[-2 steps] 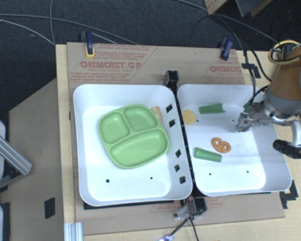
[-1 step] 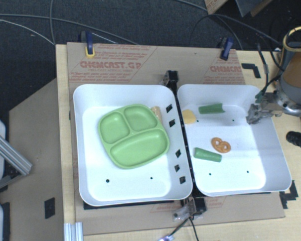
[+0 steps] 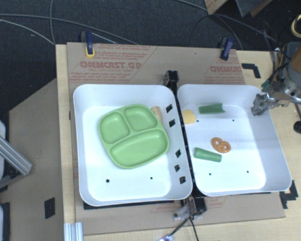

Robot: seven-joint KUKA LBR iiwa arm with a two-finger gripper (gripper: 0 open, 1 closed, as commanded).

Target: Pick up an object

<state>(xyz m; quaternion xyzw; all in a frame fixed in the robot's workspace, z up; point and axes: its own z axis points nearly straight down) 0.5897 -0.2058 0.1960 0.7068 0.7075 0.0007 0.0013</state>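
Observation:
The right bin [image 3: 271, 149] holds a green cylinder [image 3: 210, 108] near its far side, a yellow piece [image 3: 189, 117] by its left wall, a brown pretzel [image 3: 220, 145] in the middle and a second green piece [image 3: 207, 155] just below it. My gripper [image 3: 260, 106] hangs at the far right rim of this bin, well to the right of the green cylinder and touching none of the objects. The grey arm [image 3: 296, 77] reaches in behind it from the right.
The left bin [image 3: 90, 134] holds a green divided plate [image 3: 134, 135], with a small tan item [image 3: 156, 114] at the plate's far right edge. A black divider [image 3: 176, 129] runs between the bins. Clamps [image 3: 90, 43] grip the board's far edge.

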